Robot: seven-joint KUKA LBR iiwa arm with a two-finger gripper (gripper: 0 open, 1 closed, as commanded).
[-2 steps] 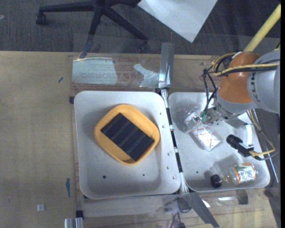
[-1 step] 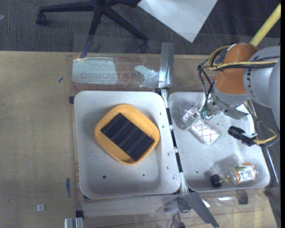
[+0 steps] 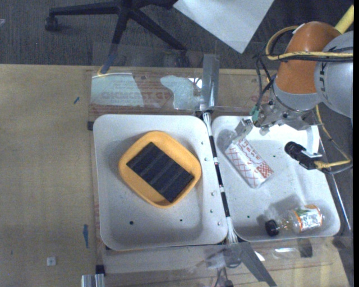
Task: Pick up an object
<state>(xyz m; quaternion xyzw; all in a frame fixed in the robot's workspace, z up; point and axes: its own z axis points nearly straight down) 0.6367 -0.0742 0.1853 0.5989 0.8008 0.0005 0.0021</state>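
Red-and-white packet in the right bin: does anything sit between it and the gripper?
Nothing visible does. The gripper hangs right over the upper end of the packet, while the bottle lies apart, near the right bin's front edge.

Arm [image 3: 314, 61] is running off the top-right edge, so upper links aren't showing. Wrist is covering the gripper [image 3: 247, 126], fingers too small to read. Print on the red-and-white packet [image 3: 249, 160] and the bottle [image 3: 294, 220] label is blurring out. Office chair [image 3: 112, 17] is getting cropped at top.
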